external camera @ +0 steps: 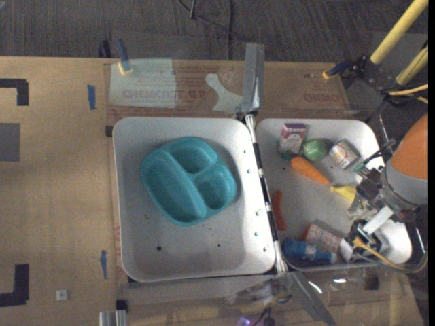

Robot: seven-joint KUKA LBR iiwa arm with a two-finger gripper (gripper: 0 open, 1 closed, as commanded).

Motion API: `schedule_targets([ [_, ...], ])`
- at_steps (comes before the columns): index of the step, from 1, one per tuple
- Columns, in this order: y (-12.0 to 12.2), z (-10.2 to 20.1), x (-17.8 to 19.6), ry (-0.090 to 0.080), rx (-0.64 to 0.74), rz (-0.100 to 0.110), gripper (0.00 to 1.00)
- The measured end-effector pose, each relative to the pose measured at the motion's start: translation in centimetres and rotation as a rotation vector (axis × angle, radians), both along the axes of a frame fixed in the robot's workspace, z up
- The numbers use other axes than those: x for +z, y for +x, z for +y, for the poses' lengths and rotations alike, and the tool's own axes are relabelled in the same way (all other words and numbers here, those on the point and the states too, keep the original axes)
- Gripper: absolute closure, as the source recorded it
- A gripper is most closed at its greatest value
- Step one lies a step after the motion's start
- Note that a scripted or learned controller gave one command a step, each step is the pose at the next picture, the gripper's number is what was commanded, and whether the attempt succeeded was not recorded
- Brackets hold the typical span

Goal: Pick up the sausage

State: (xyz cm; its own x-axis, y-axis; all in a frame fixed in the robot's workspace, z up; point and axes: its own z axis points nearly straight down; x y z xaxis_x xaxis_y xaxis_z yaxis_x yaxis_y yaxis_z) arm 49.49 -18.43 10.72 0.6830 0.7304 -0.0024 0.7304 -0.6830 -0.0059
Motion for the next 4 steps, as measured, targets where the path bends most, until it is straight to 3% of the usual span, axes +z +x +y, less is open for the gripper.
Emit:
schedule_targets([
  [1,-1.6,-3.2,4.1,-0.003,0.187,-0.005,1.00],
  [2,-0.1,4.9,-1.9,-0.003,0.470,-0.010,1.00],
  [3,1.1,6.1,-1.9,-0.007,0.260,-0.012,1.00],
  [4,1.2,6.3,-1.9,-0.004,0.263,-0.015,0.00],
])
